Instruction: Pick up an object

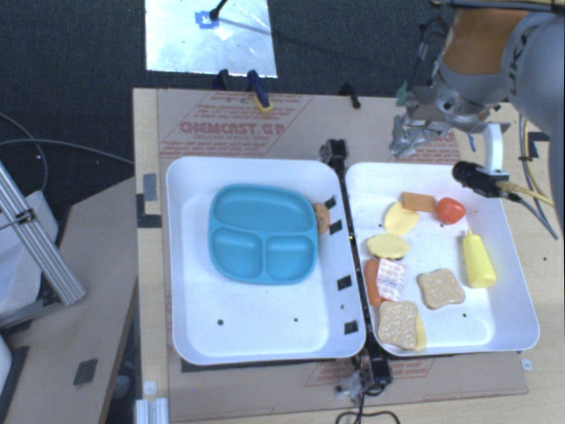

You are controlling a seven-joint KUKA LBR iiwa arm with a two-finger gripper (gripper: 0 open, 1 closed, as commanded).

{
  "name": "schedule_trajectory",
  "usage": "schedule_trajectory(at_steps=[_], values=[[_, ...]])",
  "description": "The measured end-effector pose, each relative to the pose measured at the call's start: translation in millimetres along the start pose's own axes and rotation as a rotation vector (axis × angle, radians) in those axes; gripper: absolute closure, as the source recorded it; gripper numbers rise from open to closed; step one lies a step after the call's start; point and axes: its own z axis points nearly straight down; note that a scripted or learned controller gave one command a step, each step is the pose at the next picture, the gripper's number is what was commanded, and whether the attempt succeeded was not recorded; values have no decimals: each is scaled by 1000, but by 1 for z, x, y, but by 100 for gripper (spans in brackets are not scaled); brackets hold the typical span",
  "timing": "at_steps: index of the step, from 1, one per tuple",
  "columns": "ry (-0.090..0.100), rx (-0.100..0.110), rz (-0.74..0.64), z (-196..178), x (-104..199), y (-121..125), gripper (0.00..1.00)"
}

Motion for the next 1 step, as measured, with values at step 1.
schedule_trajectory(at_steps=[1], values=[[1, 1, -3, 16, 80, 0, 100]])
